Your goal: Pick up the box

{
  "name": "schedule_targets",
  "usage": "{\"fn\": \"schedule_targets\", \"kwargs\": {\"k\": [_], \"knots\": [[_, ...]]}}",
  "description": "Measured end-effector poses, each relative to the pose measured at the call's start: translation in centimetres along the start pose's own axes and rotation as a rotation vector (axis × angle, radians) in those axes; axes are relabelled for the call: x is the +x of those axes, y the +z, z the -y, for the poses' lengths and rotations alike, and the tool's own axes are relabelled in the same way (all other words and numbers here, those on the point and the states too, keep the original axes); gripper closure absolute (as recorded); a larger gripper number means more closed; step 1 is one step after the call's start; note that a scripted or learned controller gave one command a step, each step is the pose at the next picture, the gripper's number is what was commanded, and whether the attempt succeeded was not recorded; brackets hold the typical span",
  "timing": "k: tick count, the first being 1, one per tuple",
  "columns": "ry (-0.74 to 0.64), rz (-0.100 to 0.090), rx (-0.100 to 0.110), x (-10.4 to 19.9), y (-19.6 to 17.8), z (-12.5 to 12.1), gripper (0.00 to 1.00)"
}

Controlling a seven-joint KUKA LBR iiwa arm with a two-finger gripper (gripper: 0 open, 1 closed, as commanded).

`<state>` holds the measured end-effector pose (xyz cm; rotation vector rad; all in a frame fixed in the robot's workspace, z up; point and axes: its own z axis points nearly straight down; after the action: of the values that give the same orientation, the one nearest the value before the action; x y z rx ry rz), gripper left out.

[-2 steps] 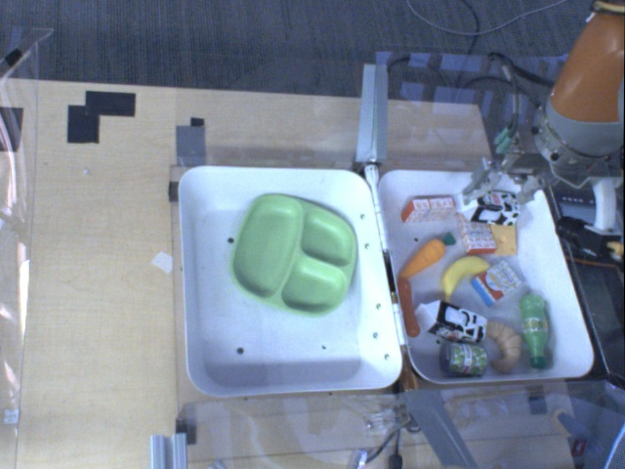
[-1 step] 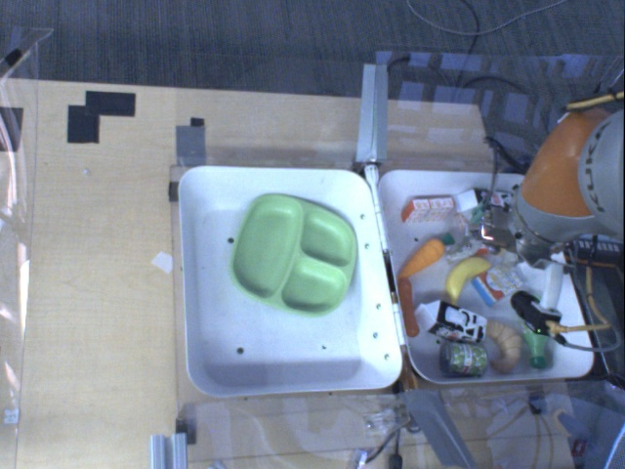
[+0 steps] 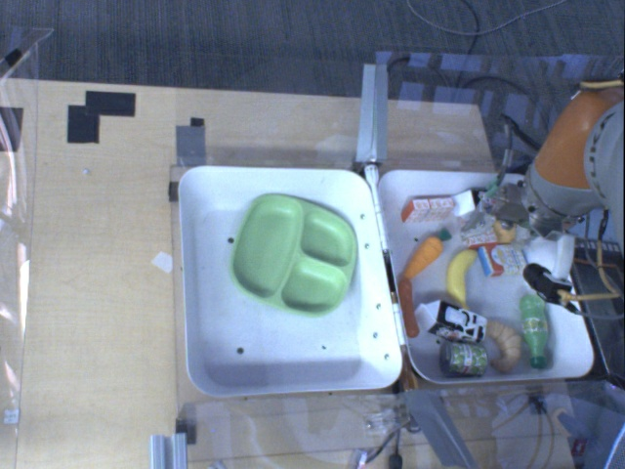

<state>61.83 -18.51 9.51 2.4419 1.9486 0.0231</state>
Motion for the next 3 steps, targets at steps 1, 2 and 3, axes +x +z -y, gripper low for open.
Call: {"fn": "schedule_targets", "kwargs": {"k": [1,2,3], "knots": [[-0.082,-0.002,-0.001,-1.7,0.0,2.1,0.00],[-0.096,0.006,-0.007,-0.5,-0.2,2.9,0.00],[0.008,0.004,0.002,-0.1,0.0,0.2,0.00]]}}
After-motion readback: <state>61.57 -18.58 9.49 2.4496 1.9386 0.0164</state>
